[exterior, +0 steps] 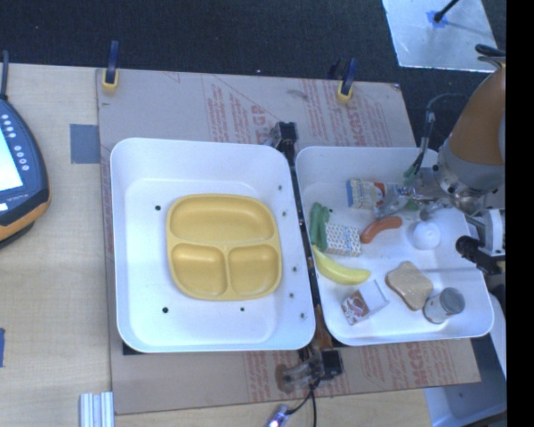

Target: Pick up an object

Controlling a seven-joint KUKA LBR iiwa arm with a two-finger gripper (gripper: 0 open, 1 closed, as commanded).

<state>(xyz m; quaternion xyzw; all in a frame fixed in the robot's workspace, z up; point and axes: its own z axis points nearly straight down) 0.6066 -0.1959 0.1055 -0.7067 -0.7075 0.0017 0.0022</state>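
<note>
Far left of the end effector, an orange-rimmed handheld pendant (4, 172) lay on the surface (44, 327), partly cut off by the frame edge. The left bin (125, 238) held a yellow divided plate (222, 245), well apart from the end effector and across the seam between the bins.

In the right bin (481, 323), going outward toward the end effector: a green item (319, 223) stood against the bin's left wall, with a small patterned packet (343, 238) beside it and a banana (340, 269) just below both. A small red-and-white wrapper (363, 302) lay below the banana. A white carton with printed label (365, 192) lay near the top, left of the end effector. A reddish sausage-shaped item (381, 228) lay just below and left of the end effector, close to it. A bread-like tan piece (409, 285) and a grey can (444, 305) sat lower in the bin, well below the end effector. A white round object (425, 234) lay just below it.

The end effector (408, 196) hung low over the upper part of the right bin, beside the carton, at the end of the arm (476, 140). Its opening could not be made out, nor whether it had hold of anything.
</note>
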